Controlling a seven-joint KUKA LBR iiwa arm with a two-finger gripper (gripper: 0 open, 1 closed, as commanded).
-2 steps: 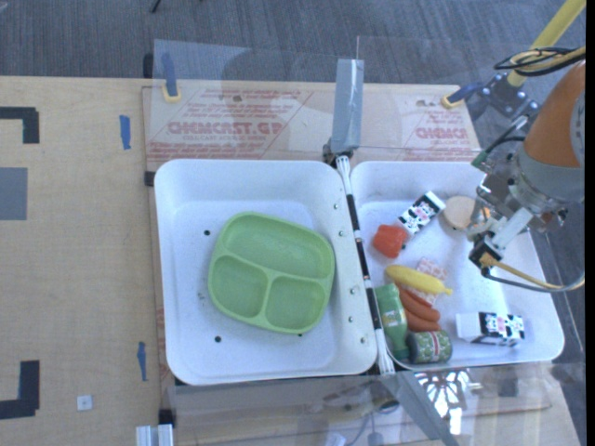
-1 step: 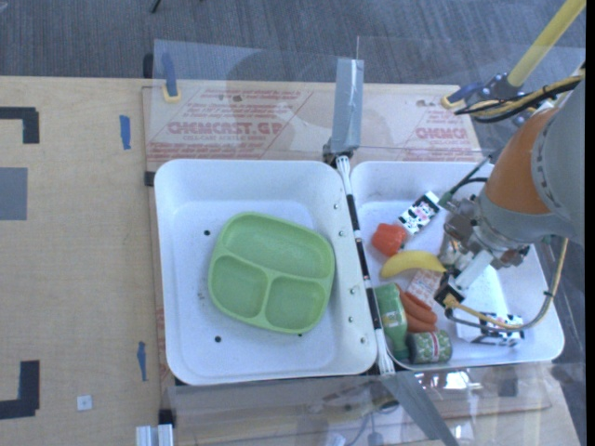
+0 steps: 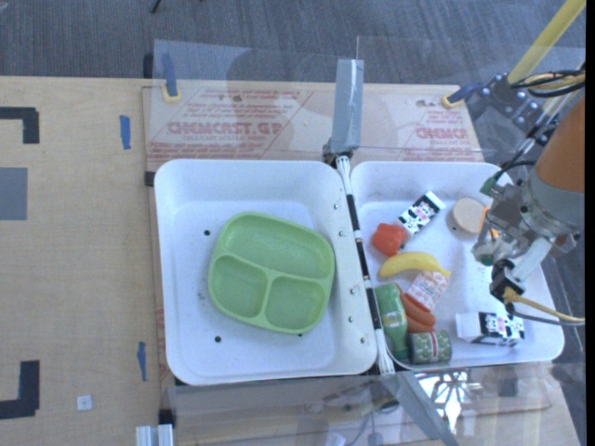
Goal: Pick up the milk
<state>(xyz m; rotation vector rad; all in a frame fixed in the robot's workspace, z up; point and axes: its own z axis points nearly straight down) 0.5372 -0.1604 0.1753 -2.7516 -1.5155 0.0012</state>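
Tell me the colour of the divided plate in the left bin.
Light green divided plate, seen in the camera view.

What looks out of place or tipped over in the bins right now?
Nothing spilled or damaged. The items in the right bin lie jumbled on their sides: one milk carton tilted near the back, a second milk carton at the front right. The green plate sits askew in the left bin.

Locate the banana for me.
The banana lies in the right bin, near its left wall, just below the red pepper.

Grey carpet floor (image 3: 84, 17) behind a pale wooden bench (image 3: 74, 249) marked with blue tape (image 3: 125, 131)
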